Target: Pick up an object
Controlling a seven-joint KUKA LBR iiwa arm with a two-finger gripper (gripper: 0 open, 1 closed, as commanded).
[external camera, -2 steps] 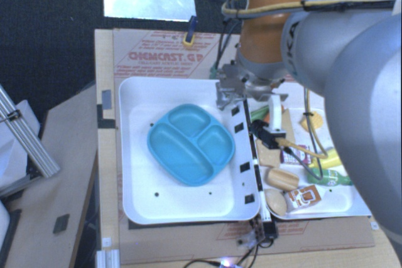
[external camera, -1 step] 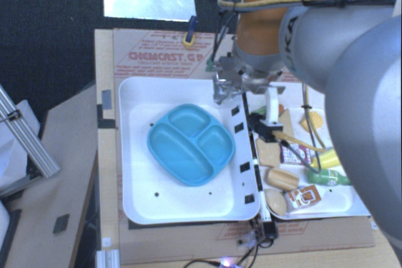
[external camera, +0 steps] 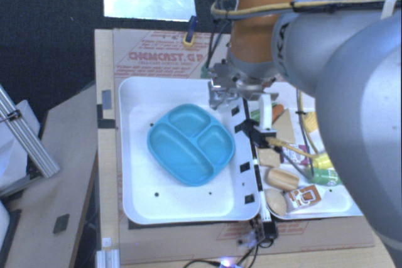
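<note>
Evidently the grey arm's two-finger gripper [external camera: 221,97] hovers at the left white bin's [external camera: 135,135] far rim, beside the blue sectioned plastic tray [external camera: 190,143]; whether its jaws are apart cannot be told, and a descent here could strike the rim

We read red print "CHEMCAST GP" on the cardboard sheet [external camera: 164,54] beneath the bins | smaller red lines around it too blurred to read | no other text legible to us
</note>
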